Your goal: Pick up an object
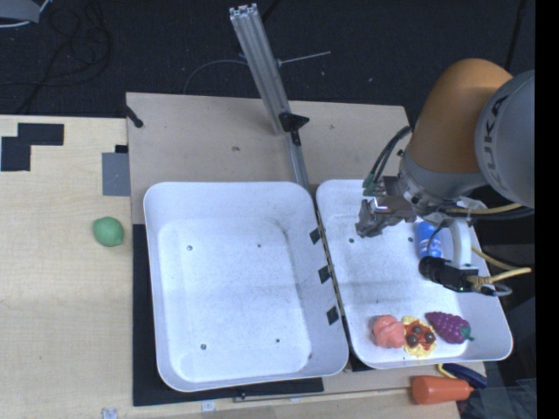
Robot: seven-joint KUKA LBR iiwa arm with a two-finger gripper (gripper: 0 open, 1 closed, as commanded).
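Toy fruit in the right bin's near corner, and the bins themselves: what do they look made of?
The purple grapes, the pink-orange piece and the yellow-and-red piece between them look like moulded plastic or rubber toys: saturated colours, rounded forms, slight sheen. Soft or hard cannot be told. The right bin and left bin look like thin matte white plastic, with rounded corners and scuffed, speckled floors.

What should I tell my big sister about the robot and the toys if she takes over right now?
Gripper: over the right bin, near its back; nothing seen between its fingers.
Toys: pink toy, yellow toy and purple grapes at the right bin's front edge; blue thing by the arm.
Outside: green ball on the bench, orange carrot in front of the bin.
Done: nothing picked yet.
Left: grab one object.
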